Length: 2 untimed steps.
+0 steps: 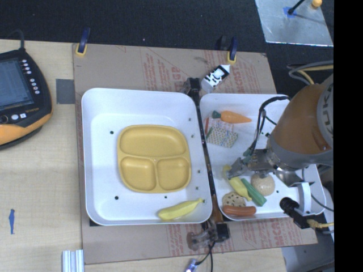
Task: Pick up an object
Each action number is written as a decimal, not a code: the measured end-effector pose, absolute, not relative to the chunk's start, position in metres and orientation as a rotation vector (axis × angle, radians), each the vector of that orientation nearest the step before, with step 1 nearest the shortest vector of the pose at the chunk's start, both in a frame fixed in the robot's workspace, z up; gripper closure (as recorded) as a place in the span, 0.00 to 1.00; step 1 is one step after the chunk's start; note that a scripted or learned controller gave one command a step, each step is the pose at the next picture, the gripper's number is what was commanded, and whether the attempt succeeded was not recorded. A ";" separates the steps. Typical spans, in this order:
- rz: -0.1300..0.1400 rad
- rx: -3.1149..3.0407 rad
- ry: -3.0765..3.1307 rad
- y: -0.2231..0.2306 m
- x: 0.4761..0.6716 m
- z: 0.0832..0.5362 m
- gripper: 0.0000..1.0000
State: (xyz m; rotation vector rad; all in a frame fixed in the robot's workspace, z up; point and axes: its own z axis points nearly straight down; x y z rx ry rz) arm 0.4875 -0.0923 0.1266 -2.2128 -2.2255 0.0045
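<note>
My gripper (240, 165) hangs low in the right bin (272, 103), near its middle, reaching in from the right under the grey and orange wrist. Just below it lie a yellow piece (237, 187) and a green stick (253, 192). A beige round thing (263, 183) sits by the wrist. A speckled cookie (232, 199) and a hot dog (240, 211) lie at the bin's front edge. Farther back are an orange carrot (235, 117) and a small patterned box (222, 135). Nothing shows as held.
The left bin (96, 152) holds a yellow divided plate (154, 157) and a banana (180, 209) at its front wall. A teach pendant (20, 95) lies on the bench at far left. Clamps and a black and white tag (215, 76) sit behind the bins.
</note>
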 end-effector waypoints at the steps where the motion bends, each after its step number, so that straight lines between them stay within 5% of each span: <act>1: 0.004 -2.212 -2.226 -0.094 0.476 0.091 0.00; 2: 0.006 -2.208 -2.231 -0.095 0.477 0.102 1.00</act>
